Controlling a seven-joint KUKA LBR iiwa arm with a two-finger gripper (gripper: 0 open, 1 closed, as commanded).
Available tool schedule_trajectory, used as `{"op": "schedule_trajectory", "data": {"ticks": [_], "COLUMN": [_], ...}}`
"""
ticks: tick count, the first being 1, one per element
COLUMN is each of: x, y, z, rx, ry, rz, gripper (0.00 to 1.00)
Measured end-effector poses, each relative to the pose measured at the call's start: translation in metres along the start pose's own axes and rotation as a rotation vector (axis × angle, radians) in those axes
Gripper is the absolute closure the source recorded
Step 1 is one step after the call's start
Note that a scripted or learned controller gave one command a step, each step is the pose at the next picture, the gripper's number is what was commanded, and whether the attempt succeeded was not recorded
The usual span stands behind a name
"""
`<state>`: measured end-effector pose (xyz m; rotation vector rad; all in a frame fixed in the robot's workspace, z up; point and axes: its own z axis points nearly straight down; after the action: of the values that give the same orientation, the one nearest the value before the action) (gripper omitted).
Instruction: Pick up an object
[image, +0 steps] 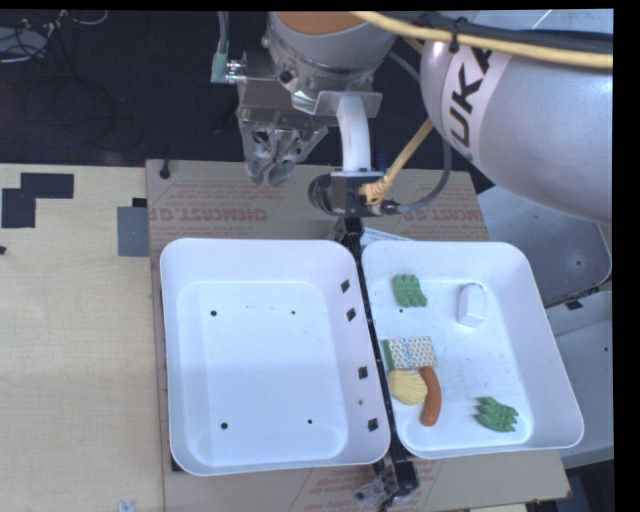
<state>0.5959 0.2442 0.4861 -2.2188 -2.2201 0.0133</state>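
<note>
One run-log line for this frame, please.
pincer: raised behind bins, nothing held | right white bin: six small items | orange sausage-shaped toy: touching yellow ridged piece

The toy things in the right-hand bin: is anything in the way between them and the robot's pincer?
Nothing visible stands between. The pincer hangs above the bench beyond the bins' far edge. The green toy, white block, patterned sponge, yellow piece, orange sausage and second green toy lie uncovered in the right bin.
</note>
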Motion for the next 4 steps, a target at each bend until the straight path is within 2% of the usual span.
{"op": "schedule_trajectory", "data": {"ticks": [1,2,3,4], "x": [0.000,-0.001,0.000,0.001], "y": [0.010,0.049,0.048,0.047], "z": [-0.038,0.042,-0.022,-0.053], "rx": [-0.007,0.003,-0.009,-0.007], "ry": [0.003,-0.001,0.004,0.004], "rz": [0.000,0.002,-0.003,-0.005], "gripper": [1.00,1.00,1.00,1.00]}}
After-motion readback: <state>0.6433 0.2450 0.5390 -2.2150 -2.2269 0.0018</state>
